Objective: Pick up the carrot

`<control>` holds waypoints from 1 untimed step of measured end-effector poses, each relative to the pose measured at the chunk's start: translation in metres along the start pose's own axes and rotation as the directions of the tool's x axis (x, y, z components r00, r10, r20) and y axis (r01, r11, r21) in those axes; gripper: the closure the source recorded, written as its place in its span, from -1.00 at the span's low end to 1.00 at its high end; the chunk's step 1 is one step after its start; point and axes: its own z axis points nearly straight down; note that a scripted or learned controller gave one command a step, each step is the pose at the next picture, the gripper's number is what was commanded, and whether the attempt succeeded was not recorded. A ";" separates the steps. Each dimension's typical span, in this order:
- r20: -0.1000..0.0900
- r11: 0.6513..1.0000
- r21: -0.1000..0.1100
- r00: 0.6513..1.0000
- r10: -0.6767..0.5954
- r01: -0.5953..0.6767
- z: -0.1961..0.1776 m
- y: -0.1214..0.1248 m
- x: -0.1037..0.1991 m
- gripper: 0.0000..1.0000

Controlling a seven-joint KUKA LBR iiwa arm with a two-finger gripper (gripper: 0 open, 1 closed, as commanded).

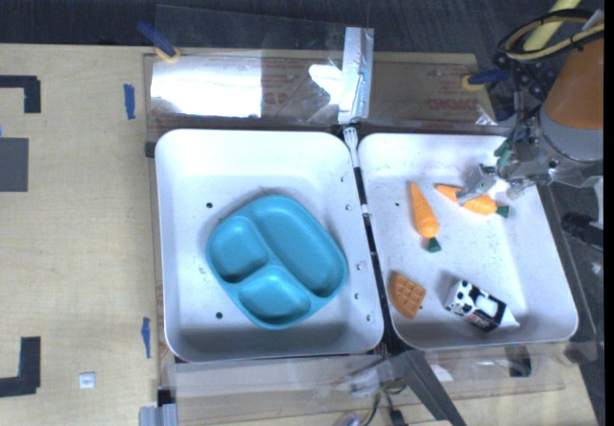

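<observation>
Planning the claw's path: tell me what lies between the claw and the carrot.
In the camera view, a small orange piece lies between the claw and the carrot, just under the claw. Between that piece and the carrot, only bare bin floor shows.

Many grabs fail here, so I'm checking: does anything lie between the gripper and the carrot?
Yes. A small orange piece lies right at the gripper, on the side facing the carrot. Past it, bare floor of the right bin separates it from the carrot.
</observation>
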 end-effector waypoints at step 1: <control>0.006 1.000 -0.013 1.000 0.017 -0.017 0.066 0.017 0.015 -1.00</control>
